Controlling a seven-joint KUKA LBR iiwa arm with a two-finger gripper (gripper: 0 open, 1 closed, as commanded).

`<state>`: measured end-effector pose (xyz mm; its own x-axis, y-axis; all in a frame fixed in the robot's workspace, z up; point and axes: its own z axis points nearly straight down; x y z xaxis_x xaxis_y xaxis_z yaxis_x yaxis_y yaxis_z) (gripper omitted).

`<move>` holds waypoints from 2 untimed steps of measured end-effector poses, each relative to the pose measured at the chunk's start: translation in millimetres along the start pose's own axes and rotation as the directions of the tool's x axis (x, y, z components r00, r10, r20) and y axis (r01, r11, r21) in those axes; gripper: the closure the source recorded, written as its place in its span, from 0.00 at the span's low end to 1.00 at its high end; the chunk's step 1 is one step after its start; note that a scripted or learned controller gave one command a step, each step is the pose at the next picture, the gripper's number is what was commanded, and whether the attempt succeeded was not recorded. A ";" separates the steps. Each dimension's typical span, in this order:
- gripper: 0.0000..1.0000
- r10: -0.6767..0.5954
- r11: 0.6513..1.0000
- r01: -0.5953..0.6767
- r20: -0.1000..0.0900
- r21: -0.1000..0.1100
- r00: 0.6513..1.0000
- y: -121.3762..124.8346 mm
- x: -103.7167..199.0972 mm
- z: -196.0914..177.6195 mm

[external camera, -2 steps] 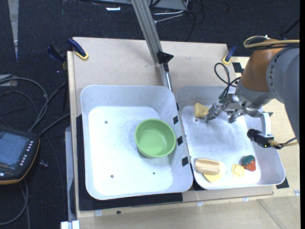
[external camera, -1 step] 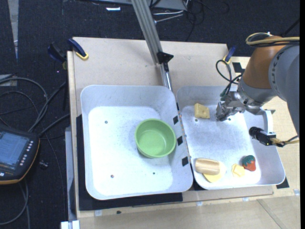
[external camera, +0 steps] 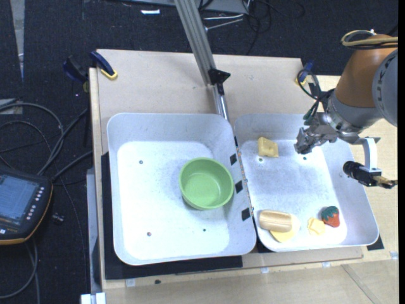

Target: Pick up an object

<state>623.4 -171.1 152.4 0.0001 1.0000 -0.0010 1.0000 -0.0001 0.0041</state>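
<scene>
- I see the pincer (external camera: 304, 145) in the right of the frame, low over the upper part of the right bin (external camera: 354, 189). Its tip is dark and small from this slant, so I cannot tell whether it is released or clenched. Nothing shows in its grip.
- The nearest candidate, in my judgement, is the pale yellow block (external camera: 268, 147), lying on the bin floor just left of the pincer, near the bin's upper left corner and apart from the wall.
- The block looks roughly squarish. Its slightly longer side seems to run top to bottom in the frame, but it is too small for me to be sure. No clear pointing end.
- To do this step well, I would centre over the block before descending, close across its shorter width, and keep clear of the divider between the bins.
- Other items in the right bin, along its lower edge: a bun-like piece (external camera: 275, 220) with its long axis left to right, resting on a yellow disc (external camera: 284, 234); a small yellow piece (external camera: 316, 226); a red and green strawberry-like toy (external camera: 331, 216).
- The left bin (external camera: 126, 189) holds a green bowl (external camera: 205, 182), upright, opening upward, well apart from the pincer.
- Risk, as I judge it: the block may slide away if only one side is touched.
</scene>
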 end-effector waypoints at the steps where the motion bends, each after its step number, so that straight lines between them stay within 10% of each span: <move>1: 1.00 0.000 1.000 0.000 0.000 -0.001 1.000 1.1 -0.2 -52.7; 2: 1.00 -0.005 1.000 0.005 -0.002 0.004 1.000 6.0 58.0 -48.6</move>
<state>629.2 -113.1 201.0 -0.0048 1.0000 0.0011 1.0000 0.0048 -0.0003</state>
